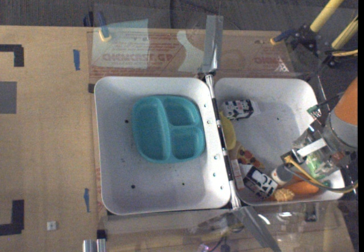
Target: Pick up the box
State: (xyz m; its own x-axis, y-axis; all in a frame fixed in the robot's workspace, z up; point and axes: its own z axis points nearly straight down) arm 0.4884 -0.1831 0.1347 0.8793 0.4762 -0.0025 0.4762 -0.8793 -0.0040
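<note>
Crowding the right bin: loose things lie tumbled along the left wall and bottom edge of the right bin, as if dropped in rather than arranged.
Upper box: a black-and-white upper box lies flat near the top left corner of that bin, just above the tip of a banana and apart from the rest.
Lower box: a second black-and-white lower box sits askew at the bottom edge, hemmed in by a small patterned packet and an orange carrot-like thing.
Left bin: the left bin carries a teal divided plate near its middle, well apart from the task.
Arm: the arm enters over the right edge and bends down toward the bottom right corner of the right bin.
Gripper: the gripper hangs over that corner, near the lower box and well apart from the upper one.
Grip state: open or closed cannot be told here; no box is seen held.
Judgement: the lower box looks the likelier target by nearness, though its neighbours could spoil a clean grasp.
</note>
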